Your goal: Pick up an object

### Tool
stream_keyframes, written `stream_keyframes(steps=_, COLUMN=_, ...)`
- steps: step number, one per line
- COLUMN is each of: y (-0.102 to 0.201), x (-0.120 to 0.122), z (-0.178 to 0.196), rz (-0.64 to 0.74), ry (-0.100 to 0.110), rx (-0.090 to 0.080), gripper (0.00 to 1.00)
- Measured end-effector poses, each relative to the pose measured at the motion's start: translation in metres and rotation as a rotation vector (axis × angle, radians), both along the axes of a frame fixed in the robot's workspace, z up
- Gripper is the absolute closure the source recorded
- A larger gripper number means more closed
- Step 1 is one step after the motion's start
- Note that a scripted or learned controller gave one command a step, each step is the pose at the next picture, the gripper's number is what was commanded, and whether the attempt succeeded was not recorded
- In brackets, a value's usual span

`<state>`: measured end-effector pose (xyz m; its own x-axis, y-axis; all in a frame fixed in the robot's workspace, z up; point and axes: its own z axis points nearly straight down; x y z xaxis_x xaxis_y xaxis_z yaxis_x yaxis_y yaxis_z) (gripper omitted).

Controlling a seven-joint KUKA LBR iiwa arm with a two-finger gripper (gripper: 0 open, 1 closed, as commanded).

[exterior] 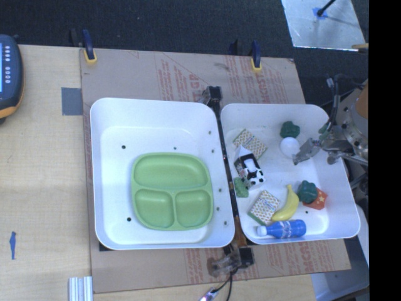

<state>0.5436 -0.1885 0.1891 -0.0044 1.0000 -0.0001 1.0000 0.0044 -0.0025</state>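
Two white bins (100, 168) sit on the bench; gripper (316, 150) hovers over the right bin beside a white ball (289, 146), fingers apart, holding nothing.

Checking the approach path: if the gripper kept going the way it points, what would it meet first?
Probably the white ball. The gripper points left from the right bin's edge, and the ball lies just beyond its tips. Height is unclear, so it might pass above.
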Motion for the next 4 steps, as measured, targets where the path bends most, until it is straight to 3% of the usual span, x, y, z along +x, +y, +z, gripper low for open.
stream_keyframes(steps=1, y=-0.006, x=-0.030, z=-0.077, rz=0.000, ry=0.009, rx=0.002, gripper=0.00)
stream_keyframes(steps=2, y=-0.017, x=-0.047, z=-0.099, rz=0.000, ry=0.004, rx=0.001, gripper=0.00)
stream_keyframes(steps=3, y=-0.018, x=-0.046, z=-0.086, rz=0.001, ry=0.001, rx=0.000, gripper=1.00)
stream_keyframes(steps=4, y=0.056, x=-0.010, z=0.000, rz=0.008, ry=-0.009, rx=0.001, gripper=1.00)
